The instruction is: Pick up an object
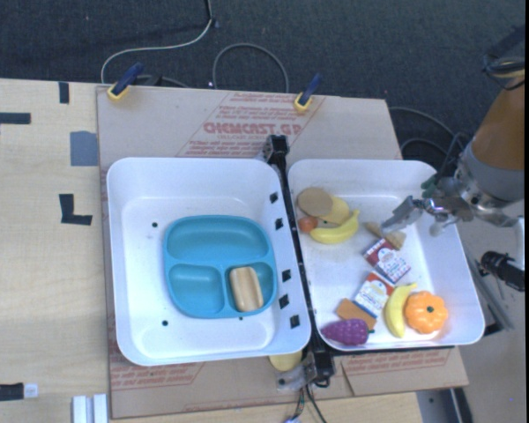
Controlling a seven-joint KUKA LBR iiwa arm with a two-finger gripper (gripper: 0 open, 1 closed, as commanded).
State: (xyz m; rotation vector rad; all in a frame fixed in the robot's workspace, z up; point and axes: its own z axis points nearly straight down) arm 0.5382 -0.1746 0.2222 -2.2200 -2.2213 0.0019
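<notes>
Grapes (346, 330), carton (371, 294), banana (397, 308) and pumpkin (425, 312): toy food crowding the right bin's (454, 245) near edge.
From my seat, gripper (406, 217) hangs released above that bin's far right, grasping nothing. Nearest pick, I reckon: red carton (385, 261) mid-bin, light, stiff, slick; pinch its flat sides.

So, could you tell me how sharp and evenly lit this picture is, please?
Camera view: even, soft lighting, faint shadows inside the right bin; the blue tray and pumpkin look sharp; the claw is slightly blurred; no strong glare.
</notes>
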